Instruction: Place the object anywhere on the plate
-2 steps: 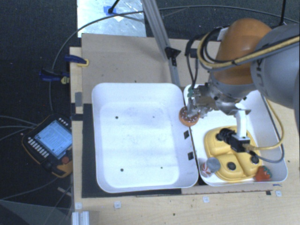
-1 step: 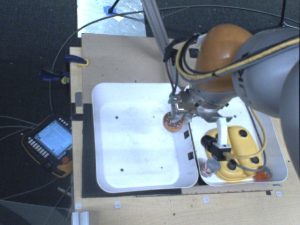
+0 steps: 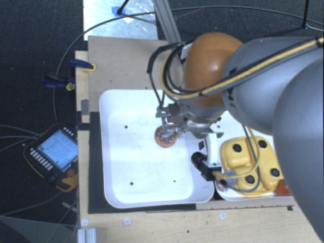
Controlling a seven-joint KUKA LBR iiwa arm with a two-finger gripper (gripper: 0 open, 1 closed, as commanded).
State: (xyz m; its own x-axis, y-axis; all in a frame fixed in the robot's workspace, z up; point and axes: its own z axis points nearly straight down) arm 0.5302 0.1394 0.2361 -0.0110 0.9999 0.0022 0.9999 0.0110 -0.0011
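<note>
- Grey and metallic, the gripper [image 3: 169, 125] is hanging low over the left white bin [image 3: 121, 151]; I cannot tell its state.
- Directly under it, a small round brown object [image 3: 165, 138] is lying on the bin floor, seemingly touching the tool.
- Further right, a yellow plastic piece [image 3: 250, 163] with dark holes is sitting in the right bin [image 3: 223, 196]; no plate is clearly recognisable to me.

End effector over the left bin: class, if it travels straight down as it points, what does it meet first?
Probably the small brown round object directly beneath the end effector, then the left bin floor; depth is unclear.
</note>
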